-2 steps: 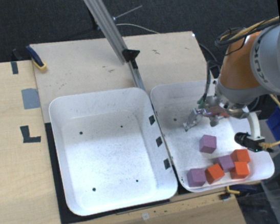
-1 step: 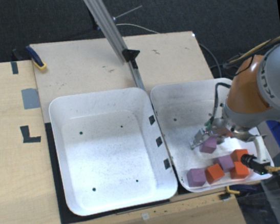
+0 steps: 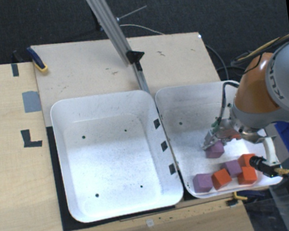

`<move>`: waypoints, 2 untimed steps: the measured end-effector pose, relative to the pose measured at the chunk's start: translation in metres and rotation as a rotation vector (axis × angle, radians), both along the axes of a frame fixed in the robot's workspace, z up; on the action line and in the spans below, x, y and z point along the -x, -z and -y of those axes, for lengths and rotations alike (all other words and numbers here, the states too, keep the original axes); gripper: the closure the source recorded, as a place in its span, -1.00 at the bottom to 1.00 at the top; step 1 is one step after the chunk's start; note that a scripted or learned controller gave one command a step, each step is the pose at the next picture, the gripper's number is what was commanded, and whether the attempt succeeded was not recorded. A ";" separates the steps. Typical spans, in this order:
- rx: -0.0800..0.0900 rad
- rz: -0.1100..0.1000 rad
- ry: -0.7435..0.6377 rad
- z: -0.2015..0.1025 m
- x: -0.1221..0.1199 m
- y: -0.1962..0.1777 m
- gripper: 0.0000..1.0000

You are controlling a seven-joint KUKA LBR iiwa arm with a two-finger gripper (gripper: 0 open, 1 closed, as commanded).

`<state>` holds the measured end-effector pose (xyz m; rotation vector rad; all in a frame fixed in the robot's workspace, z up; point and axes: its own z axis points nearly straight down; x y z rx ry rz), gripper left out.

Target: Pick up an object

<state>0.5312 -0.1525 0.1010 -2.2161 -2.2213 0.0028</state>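
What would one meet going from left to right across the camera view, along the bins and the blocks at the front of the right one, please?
Left bin → right bin → purple block → orange block → second orange block.

The arm [image 3: 261, 93] comes in from 3 o'clock over the right bin [image 3: 185, 101]. Its gripper [image 3: 212, 140] is low in that bin, right at a purple block [image 3: 214, 150], touching or just above it; a firm hold cannot be made out. At the bin's 6 o'clock edge lies a cluster: a purple block [image 3: 201, 182], an orange block [image 3: 221, 178], a small purple block [image 3: 233, 167] and an orange block [image 3: 247, 175], close together. The left bin [image 3: 112, 154] sits at 9 o'clock, touching the right one.
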 end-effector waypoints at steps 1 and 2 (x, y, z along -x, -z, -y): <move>0.003 0.014 -0.006 -0.059 -0.077 0.006 1.00; 0.002 0.004 0.000 -0.056 -0.072 0.009 -1.00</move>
